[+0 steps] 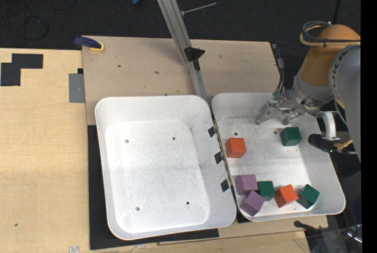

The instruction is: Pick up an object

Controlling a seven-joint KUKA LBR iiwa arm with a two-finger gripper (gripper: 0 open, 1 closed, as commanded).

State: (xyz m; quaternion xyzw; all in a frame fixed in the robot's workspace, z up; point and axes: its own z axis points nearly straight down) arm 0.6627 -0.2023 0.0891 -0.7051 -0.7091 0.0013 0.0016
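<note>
My gripper [277, 119] hangs over the back of the right bin [330, 184], its fingers spread open with nothing between them. A green cube [290, 136] lies just in front of it and slightly to the right, apart from the fingertips. An orange cube [235, 147] sits near the bin's left wall. Along the front of the bin lie two purple cubes [246, 183] [253, 202], a small green cube [266, 189], another orange cube [286, 195] and a green cube [308, 195] in the front right corner.
The left bin [118, 122] stands beside the right one, with black clips [218, 157] along their shared edge. A slanted aluminium bar [175, 21] rises behind the bins. The arm's orange band [321, 63] is at the right.
</note>
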